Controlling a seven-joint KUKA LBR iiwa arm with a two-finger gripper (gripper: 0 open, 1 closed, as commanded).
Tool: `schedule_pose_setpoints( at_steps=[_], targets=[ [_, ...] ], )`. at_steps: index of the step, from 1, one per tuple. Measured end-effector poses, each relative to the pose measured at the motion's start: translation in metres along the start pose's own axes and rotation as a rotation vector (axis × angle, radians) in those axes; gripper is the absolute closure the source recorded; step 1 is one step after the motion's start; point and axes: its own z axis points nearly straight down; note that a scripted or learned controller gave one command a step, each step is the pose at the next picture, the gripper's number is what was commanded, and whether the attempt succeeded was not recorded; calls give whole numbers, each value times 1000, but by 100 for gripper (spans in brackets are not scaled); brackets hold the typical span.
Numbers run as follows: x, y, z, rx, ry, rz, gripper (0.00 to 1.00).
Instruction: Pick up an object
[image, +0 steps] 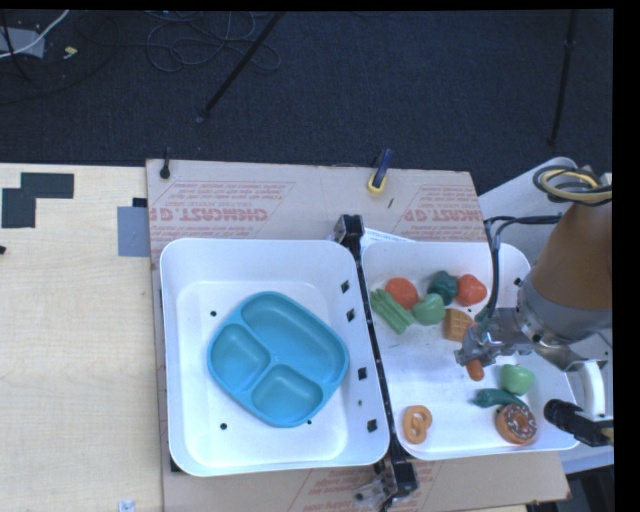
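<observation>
Toy food pieces sit scattered in the right bin (440, 440) by the tabletop's right edge: a small orange carrot-like piece (475, 370) right under the jaws (478, 352), green blob (517, 379) beside it. Can't tell the jaws' state.

**Bench count: bins, plate and toy food**

Two white bins: left bin (190, 300), right bin (440, 445). One blue divided plate (277, 358), three compartments. Toy food pieces in the right bin, about ten: two red-orange rounds, four green items, two small orange pieces, one pretzel (416, 423), one doughnut (516, 423)
</observation>
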Motion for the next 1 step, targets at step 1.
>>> schedule_pose_setpoints(
  at_steps=[1],
  targets=[
    [-1, 1, -44, -2, 0, 0, 100]
  ],
)
